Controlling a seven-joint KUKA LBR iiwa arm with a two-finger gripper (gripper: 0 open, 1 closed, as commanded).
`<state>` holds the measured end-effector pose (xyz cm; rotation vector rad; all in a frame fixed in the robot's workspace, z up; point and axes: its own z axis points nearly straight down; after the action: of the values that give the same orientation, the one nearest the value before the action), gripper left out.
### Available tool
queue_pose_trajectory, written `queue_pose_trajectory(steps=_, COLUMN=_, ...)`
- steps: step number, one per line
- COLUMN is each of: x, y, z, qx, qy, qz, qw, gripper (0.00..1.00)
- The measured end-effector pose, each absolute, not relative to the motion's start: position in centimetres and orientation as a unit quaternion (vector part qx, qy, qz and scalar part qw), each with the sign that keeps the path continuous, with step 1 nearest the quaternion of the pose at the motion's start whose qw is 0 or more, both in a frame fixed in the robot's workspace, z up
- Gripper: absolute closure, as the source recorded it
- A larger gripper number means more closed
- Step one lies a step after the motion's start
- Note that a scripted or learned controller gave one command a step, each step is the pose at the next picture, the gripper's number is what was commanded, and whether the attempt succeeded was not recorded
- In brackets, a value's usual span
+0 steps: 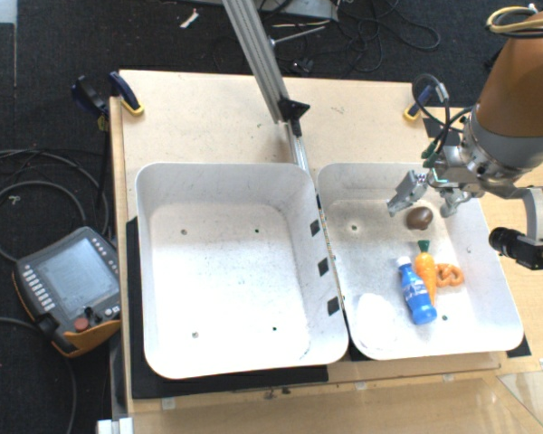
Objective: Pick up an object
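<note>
Two white bins sit side by side on a wooden bench (217, 116). The left bin (163, 242) has a big bare floor with lots of room inside its raised walls. The right bin (489, 324) holds all the small things, and they bunch up near its middle and right side, so its left part and its near corner have open floor. A small brown ball (421, 216) lies in the upper half of that bin. Below it, close together, lie a blue bottle (417, 293), an orange carrot toy (425, 268) and a small orange pretzel shape (449, 276); the carrot touches the bottle's top end. A metal rail (258, 48) slants down to the spot where the two bins meet. The arm (516, 89) comes in from the right, over the far right edge of the right bin, and bends down. Its gripper (428, 199) hangs just above the brown ball with its fingers spread wide, one finger (404, 193) on the left of the ball and one on the right. The ball rests on the bin floor, not lifted.
</note>
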<state>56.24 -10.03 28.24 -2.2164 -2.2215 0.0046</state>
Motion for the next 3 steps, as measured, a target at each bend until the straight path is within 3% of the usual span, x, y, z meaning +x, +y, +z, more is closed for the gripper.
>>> queue_pose_trajectory(steps=1, x=56.3, y=-10.0, z=28.5, qx=-0.707, qy=-0.707, qz=0.0001, qw=0.000, gripper=0.00)
queue_pose_trajectory(steps=2, x=56.9, y=-9.9, z=22.3, qx=-0.707, qy=-0.707, qz=0.0021, qw=0.002, gripper=0.00)
queue_pose_trajectory(steps=3, x=56.0, y=-9.9, z=17.4, qx=-0.708, qy=-0.707, qz=0.0018, qw=0.002, gripper=0.00)
